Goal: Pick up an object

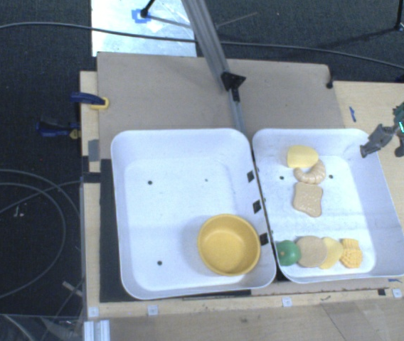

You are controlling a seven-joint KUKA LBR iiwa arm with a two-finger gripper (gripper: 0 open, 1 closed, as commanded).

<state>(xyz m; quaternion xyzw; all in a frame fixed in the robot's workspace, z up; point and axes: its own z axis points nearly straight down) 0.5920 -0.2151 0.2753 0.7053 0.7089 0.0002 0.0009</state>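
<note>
Two shallow white bins sit side by side on the bench, touching along their inner edges where a few small black clips join them. The left bin [152,190] holds one thing, a yellow bowl [229,244] sitting upright near its front right corner, close to the shared edge. The right bin [383,212] holds seven small pieces of toy food in two groups. Toward the back there are three: a pale yellow wedge [301,155], a curled tan piece like a shrimp [314,174] tucked just under it and touching it, and a flat beige slab [306,199] just in front of those. Along the front wall lies a row of four, packed edge to edge: a green ball [287,251] on the left by the shared edge, then a round beige disc [310,251], a pale yellow piece [331,253] and an orange-yellow waffle-like piece [351,253] at the right end. The gripper [373,145] hangs at the right of the scene, over the back right corner of the right bin, well apart from both groups of food. One dark finger juts out to the left over the bin's rim, and nothing sits between the fingers; how far apart the jaws stand I cannot tell from this angle. A grey pole [209,38] slants down from the top to the back edge where the two bins meet.
</note>
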